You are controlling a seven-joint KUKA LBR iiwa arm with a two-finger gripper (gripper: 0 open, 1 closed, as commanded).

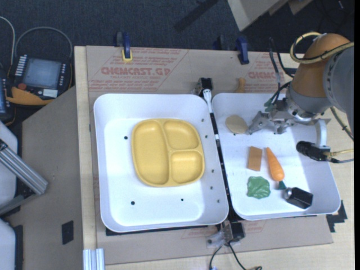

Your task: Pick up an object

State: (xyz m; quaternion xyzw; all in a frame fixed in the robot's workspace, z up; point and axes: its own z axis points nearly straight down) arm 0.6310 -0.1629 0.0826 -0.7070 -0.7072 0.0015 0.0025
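Yellow tray point(167, 151): smooth glossy plastic. White bins point(112, 151): smooth plastic, slight sheen. Desk point(169, 66): matt cardboard w/ red print.

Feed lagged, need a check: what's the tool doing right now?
Tool: over the right bin, above the carrot; open or closed cannot be told.

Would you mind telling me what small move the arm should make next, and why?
Probably a short shift toward the near side of the right bin before lowering. The gripper hovers over the bin's far part with nothing visibly between its fingers, the beige piece just beside it. The tan block, carrot and green piece lie nearer the camera, all untouched.
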